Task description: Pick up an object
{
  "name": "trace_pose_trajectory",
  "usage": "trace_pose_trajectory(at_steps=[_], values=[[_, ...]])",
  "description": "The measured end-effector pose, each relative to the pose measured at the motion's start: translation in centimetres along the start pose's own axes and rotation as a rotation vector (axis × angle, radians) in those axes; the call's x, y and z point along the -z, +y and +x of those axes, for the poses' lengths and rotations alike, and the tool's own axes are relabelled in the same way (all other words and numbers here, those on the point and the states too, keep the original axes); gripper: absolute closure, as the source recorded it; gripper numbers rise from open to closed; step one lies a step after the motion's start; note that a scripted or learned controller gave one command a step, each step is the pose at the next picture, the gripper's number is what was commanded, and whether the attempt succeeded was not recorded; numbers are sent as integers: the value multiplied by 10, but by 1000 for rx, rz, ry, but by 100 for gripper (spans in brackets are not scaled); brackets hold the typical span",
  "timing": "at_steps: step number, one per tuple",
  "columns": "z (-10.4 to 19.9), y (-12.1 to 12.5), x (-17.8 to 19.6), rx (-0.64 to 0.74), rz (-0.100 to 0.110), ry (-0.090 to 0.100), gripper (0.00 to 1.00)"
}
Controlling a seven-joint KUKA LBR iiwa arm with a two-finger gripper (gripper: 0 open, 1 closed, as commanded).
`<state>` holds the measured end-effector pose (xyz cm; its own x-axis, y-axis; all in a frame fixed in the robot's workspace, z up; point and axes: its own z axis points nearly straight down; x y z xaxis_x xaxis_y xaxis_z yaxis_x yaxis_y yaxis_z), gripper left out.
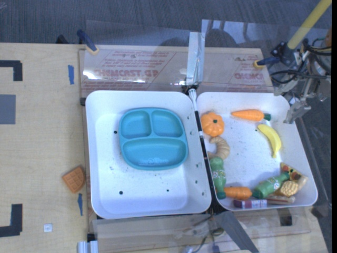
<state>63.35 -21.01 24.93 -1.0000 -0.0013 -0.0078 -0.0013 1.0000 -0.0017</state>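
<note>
- Clearly no object is in the grip yet; the gripper (293, 111) hangs at the upper right corner of the right bin (308, 165), at about two o'clock from that bin's middle, and whether it is spread or pressed together I cannot tell.
- Nearest candidates are the carrot (247, 115) at about nine o'clock from the gripper and the banana (270, 138) at about seven o'clock, both lying apart from their neighbours on bare floor.
- A good try, I judge, picks one of these, not the crowded pile at the bin's five o'clock corner, and closes across the narrow width.
- Also available is the small pumpkin (212, 124) near the divider.
- Above the gripper, cables and a yellow rod (311, 16) mark the arm's wrist, reaching in from the right.
- Left of the divider, the blue plate (153, 138) sits in the left bin (102, 157).
</note>
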Motion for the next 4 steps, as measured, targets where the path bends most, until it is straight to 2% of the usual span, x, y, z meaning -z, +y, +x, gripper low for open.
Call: trace_pose_trajectory(at_steps=[1, 2, 3, 4], values=[[16, -11, -139, -56, -4, 12, 0], [34, -12, -161, -131, 0, -1, 0], [63, -12, -160, -280, 0, -1, 0], [64, -11, -160, -321, -1, 0, 0]])
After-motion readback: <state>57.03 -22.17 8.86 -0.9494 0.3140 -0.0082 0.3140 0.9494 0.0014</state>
